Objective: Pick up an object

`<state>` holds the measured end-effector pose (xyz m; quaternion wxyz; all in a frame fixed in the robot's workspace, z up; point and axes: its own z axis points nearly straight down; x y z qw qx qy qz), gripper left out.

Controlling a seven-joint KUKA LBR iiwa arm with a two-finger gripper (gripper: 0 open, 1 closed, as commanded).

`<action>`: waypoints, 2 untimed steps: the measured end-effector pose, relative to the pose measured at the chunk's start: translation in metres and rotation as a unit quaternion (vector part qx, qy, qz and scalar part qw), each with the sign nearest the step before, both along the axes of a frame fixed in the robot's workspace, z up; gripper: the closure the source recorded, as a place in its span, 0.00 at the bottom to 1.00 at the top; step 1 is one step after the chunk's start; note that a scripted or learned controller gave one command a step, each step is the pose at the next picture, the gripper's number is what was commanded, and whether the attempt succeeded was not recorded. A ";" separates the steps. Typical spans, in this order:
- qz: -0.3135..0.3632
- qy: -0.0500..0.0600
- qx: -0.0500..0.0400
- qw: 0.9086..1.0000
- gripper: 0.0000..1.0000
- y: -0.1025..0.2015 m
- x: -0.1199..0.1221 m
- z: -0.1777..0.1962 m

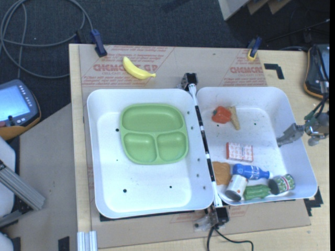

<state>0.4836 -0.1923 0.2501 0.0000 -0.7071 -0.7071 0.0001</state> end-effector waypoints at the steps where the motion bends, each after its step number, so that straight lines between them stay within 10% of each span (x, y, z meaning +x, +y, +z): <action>1: 0.000 0.001 0.000 1.000 0.00 0.063 0.024 -0.097; 2: 0.000 -0.002 -0.001 1.000 0.00 0.100 0.034 -0.155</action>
